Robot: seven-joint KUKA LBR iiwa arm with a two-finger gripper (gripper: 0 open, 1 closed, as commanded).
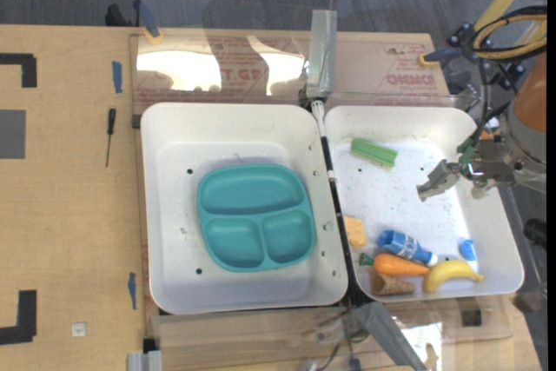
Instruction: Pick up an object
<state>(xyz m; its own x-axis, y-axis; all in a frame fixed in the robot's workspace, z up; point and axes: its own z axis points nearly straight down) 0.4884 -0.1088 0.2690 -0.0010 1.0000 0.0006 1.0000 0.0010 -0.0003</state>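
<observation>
1. Nearest the camera, a banana (453,274), a carrot (400,264) and a blue bottle (407,246) were noted along the front edge of the right bin (506,226).
2. The end effector (437,181) was seen mid-bin at the right; its opening could not be told, and nothing was seen held.
3. The bottle lay in front of and slightly left of it, long axis roughly left-right.
4. Farther back, a green block (374,152) lay left of the end effector.

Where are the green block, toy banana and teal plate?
Green rectangular block (374,152), camera view, middle of its top.
Yellow plastic toy banana (452,274), camera view, mid-curve.
Teal three-compartment plastic plate (255,191), camera view, large upper compartment.
</observation>
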